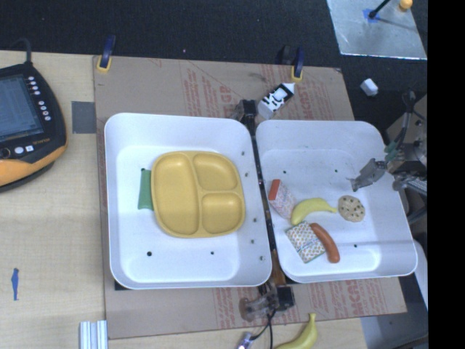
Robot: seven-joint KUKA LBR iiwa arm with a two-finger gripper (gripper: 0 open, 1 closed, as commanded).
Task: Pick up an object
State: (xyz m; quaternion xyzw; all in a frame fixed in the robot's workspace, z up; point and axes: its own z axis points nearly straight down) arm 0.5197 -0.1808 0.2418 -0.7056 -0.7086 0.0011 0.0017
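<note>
Cannot tell whether wide or narrow at the jaws: too small and too grey against the white. Placed at the end of the arm (407,167), over the right side of the right bin (320,140), with nothing seen between them. Just below and a little to the left, the cookie (352,209), round and flat on the bin floor, likely the closest thing to pick up. Next to the cookie, the yellow banana (312,209), then the red sausage (325,242) touching the checked packet (305,242), and a red and white packet (280,195) near the wall between the bins. Further out, the left bin (182,267) with a yellow tray (197,193) and a green thing (145,189) peeking out at its left side. Out on the worktop (58,253), a second banana (301,334) at the bottom and a screen pad (25,126) at the far left. Plenty to go wrong from here. Easy to close on air, since so flat a cookie gives little to grab. Easy to push it away toward the banana with a touch from one side. Could also bump the right bin wall, being so close to it. Might pinch two things at once down by the sausage and packet, then drop both.
</note>
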